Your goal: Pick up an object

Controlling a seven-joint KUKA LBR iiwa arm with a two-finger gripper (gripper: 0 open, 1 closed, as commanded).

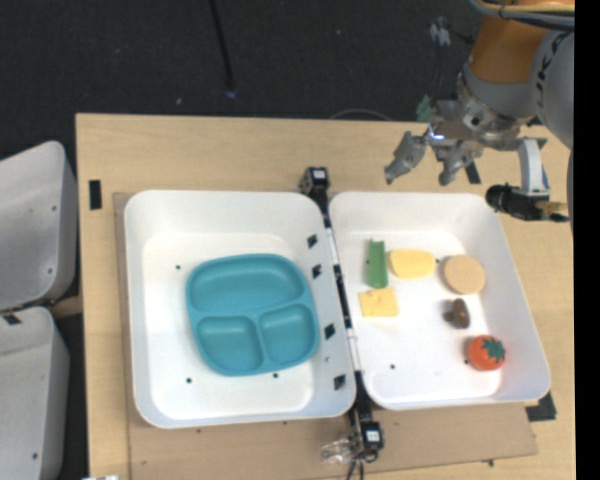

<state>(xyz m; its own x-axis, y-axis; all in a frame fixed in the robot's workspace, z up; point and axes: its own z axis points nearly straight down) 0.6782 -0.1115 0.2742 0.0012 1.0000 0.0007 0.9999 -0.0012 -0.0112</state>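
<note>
Gripper [429,162] hanging above the far edge of the right bin [517,268], fingers spread, nothing between them. Inside that bin: green piece [377,264] upright beside yellow oval [411,264], yellow cheese wedge [379,303] just near of them, tan round disc [464,275] to the right, small brown lump [457,314] and red tomato [485,353] nearer still. In the left bin [160,388], a teal divided tray [250,313].

The light is bright and even, coming from above; the two white bins [420,393] shine almost too bright; shadows under the food are small and soft; the picture is a bit fuzzy and grainy; the background is very dark.
</note>
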